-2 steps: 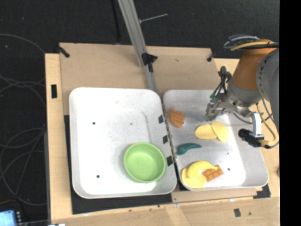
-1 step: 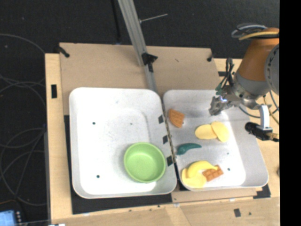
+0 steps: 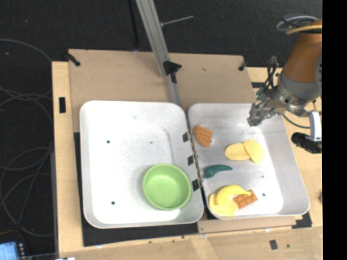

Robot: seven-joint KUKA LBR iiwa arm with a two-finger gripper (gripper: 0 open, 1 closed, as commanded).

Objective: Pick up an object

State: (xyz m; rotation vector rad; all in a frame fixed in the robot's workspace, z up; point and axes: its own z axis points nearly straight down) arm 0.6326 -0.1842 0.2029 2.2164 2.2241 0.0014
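- Nearest to me, I am seeing the front edge of the desk running under both white bins
- In the left bin a green bowl is sitting upright near the front right corner, close to the wall shared with the other bin
- In the right bin, at the front, a yellow banana-like piece is lying flat, and a small orange waffle-like piece is resting against its right end, touching it
- Just behind those, a dark green pepper-shaped item is lying close to the divider between the bins, its tip pointing right
- Further back and to the right, two pale yellow pieces are lying side by side and touching, roughly mid-bin
- To their left, nearer the divider, an orange slice-shaped item is sitting well apart from the yellow pair
- Beyond that, the hand is hanging over the back right part of the right bin, pointing down and left, well apart from every object; I am seeing nothing between its fingers, but I cannot tell whether they are spread or closed
- Above it the arm, grey with its orange band, is reaching in from the right edge
- Farthest back, a grey metal pole is slanting up from between the bins across the brown board behind them
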